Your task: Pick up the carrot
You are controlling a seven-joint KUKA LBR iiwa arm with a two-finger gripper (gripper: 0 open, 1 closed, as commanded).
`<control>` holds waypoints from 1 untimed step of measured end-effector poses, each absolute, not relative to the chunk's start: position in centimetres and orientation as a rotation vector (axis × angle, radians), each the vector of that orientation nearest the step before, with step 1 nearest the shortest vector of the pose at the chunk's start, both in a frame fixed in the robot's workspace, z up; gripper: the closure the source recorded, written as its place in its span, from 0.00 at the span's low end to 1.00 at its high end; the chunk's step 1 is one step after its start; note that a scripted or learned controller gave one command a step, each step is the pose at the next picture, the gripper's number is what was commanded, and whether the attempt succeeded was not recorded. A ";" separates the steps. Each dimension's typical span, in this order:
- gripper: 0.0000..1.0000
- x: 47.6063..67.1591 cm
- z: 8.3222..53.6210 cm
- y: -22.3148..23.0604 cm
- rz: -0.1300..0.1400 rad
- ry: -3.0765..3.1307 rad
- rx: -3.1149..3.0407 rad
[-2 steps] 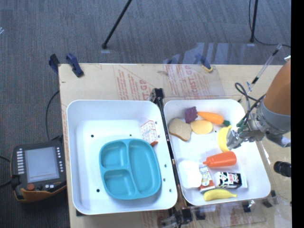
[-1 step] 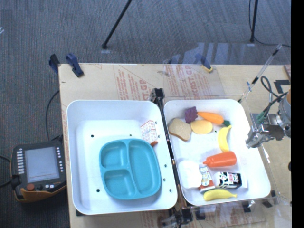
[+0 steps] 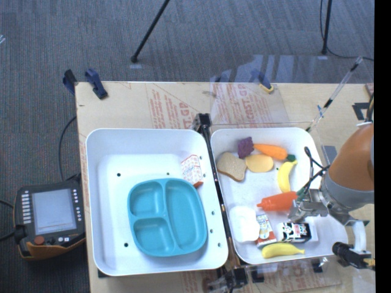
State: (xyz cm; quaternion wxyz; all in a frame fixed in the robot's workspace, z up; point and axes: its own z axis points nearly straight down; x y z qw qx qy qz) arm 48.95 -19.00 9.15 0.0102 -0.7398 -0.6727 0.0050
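Below, a plywood bench (image 3: 146,105) printed with reversed red lettering that cannot be read stands on dark grey carpet (image 3: 73,29), beside tripod legs (image 3: 153,23). The left bin (image 3: 101,157) holds a blue divided plate (image 3: 166,217). The carrot (image 3: 270,151) lies at the far side of the right bin (image 3: 317,224), next to a purple piece (image 3: 245,146). The gripper (image 3: 303,207) hangs near an orange bottle (image 3: 278,201); whether it grips anything cannot be told. The arm (image 3: 353,166) is cut off at right.
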 end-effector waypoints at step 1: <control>1.00 57.9 8.3 -14.8 0.009 -1.787 -2.574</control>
